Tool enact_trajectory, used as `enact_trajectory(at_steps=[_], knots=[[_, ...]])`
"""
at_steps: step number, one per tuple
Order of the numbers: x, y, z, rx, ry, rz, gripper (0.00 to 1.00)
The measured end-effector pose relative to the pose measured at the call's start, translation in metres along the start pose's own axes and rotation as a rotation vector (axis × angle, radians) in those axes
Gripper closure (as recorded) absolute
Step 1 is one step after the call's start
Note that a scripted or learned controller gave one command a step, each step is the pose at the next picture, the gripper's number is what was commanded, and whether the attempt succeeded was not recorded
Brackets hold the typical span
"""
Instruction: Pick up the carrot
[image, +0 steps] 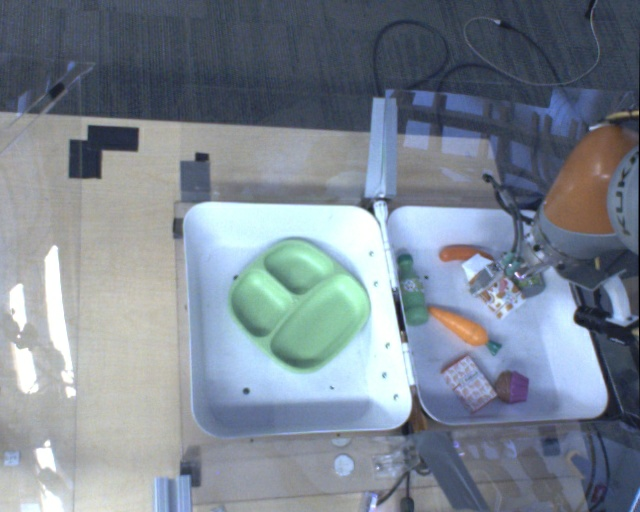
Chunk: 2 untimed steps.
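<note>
Arm reach over right bin, carrot not gripped.
Grey arm with orange band is seen entering from the right bin's (590, 400) right edge, wrist tilted down toward the far middle. Gripper (519, 270) is positioned above a small patterned packet (495, 288); whether it is spread or closed cannot be told. Carrot (459, 325) is lying mid-bin, near the green bottle (411, 288) at the left wall, apart from the gripper. A second orange piece (463, 253) is noted at the far edge.
</note>
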<state>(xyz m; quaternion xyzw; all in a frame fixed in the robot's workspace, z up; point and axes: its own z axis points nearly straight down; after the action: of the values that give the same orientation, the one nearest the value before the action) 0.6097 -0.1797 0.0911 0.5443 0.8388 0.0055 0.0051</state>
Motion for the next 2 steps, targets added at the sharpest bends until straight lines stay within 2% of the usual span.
enact_trajectory(at_steps=[1, 2], knots=[[0.063, -0.004, -0.001, -0.003, -0.005, 0.396, 1.0], [0.109, 0.019, -0.143, 0.006, -0.003, 0.254, 1.0]])
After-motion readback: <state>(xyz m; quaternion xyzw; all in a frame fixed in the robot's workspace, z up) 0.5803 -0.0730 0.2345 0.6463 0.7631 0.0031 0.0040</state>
